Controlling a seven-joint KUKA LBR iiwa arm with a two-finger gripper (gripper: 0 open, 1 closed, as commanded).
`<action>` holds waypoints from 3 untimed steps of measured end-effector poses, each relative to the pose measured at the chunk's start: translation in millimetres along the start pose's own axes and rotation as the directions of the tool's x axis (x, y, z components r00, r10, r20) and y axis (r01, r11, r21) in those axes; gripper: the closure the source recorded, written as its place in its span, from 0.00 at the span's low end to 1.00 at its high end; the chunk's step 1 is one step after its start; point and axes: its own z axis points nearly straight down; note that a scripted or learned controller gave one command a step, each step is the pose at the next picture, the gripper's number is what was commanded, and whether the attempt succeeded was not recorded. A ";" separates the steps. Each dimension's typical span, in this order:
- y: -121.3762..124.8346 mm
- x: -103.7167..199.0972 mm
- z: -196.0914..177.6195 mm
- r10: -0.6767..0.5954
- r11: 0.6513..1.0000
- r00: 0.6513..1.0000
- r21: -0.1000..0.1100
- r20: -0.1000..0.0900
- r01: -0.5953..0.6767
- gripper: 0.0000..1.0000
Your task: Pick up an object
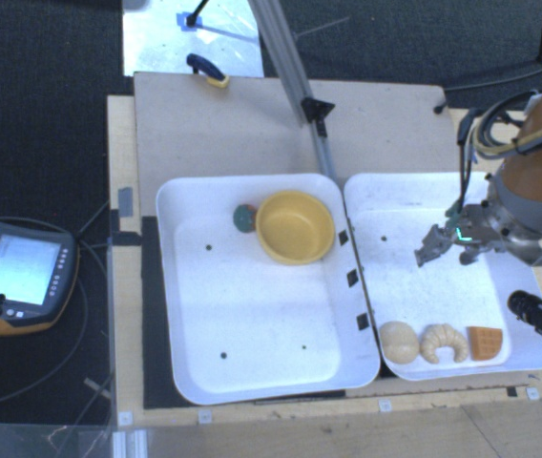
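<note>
We found the gripper poised over the right bin, holding nothing; how far it was open we could not tell. The croissant lay toward the near wall, below the gripper, long axis across the bin.

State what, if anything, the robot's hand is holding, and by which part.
Nothing is held. The hand hovers over bare floor of the right white bin, with no object between its fingers.
</note>
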 end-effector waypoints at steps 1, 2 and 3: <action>0.0 0.0 0.0 0.000 1.000 1.000 0.000 0.000 0.000 0.00; -10.2 2.2 49.9 0.000 1.000 1.000 0.004 0.000 0.000 0.00; -14.0 1.7 91.8 0.000 1.000 1.000 0.003 0.000 0.000 0.00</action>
